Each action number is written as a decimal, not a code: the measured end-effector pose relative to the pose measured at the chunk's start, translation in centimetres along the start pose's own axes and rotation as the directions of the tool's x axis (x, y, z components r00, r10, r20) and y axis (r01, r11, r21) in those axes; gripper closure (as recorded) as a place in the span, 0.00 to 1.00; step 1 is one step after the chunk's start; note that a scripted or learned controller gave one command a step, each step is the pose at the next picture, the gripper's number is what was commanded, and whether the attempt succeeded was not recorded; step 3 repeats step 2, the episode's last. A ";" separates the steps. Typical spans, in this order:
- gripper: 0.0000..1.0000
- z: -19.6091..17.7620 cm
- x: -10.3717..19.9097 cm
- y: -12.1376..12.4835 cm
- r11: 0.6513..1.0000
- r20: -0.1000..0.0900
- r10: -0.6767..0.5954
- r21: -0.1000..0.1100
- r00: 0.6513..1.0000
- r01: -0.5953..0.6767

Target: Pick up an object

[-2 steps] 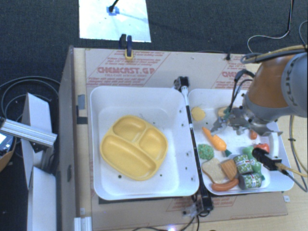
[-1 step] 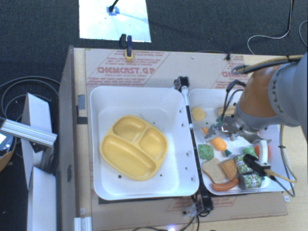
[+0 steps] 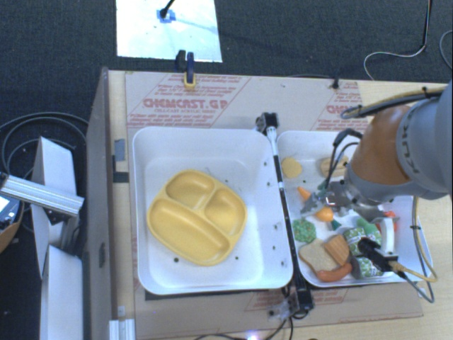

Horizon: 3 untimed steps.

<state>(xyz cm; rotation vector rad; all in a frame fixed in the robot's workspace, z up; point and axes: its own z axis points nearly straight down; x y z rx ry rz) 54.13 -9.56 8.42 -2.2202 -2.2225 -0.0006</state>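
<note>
My gripper (image 3: 315, 202) hangs low over the left half of the right bin (image 3: 311, 144), reaching in from the right. A small orange piece (image 3: 303, 192) lies just to its upper left, and another orange piece (image 3: 324, 215) sits right below it. Whether either one is held cannot be made out. Nearby lie a green broccoli-like piece (image 3: 304, 230), a slice of toast (image 3: 315, 257), a brown cracker (image 3: 337, 248) and a red sausage (image 3: 331, 275). A yellow round piece (image 3: 291, 166) rests toward the bin's far left.
The left bin (image 3: 152, 154) holds a yellow divided tray (image 3: 197, 216). Green pieces (image 3: 367, 227) and a red-and-white piece (image 3: 388, 227) crowd the right bin's front right. A pale piece (image 3: 327, 166) lies behind the gripper. The divider wall (image 3: 279, 190) runs between the bins.
</note>
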 end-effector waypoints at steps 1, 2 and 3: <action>1.00 -1.0 0.0 0.1 1.000 0.000 -0.001 -0.002 1.000 0.001; 1.00 -10.1 5.5 4.4 1.000 -0.001 -0.004 -0.005 1.000 0.004; 1.00 -10.1 5.5 4.4 1.000 -0.001 -0.004 -0.005 1.000 0.004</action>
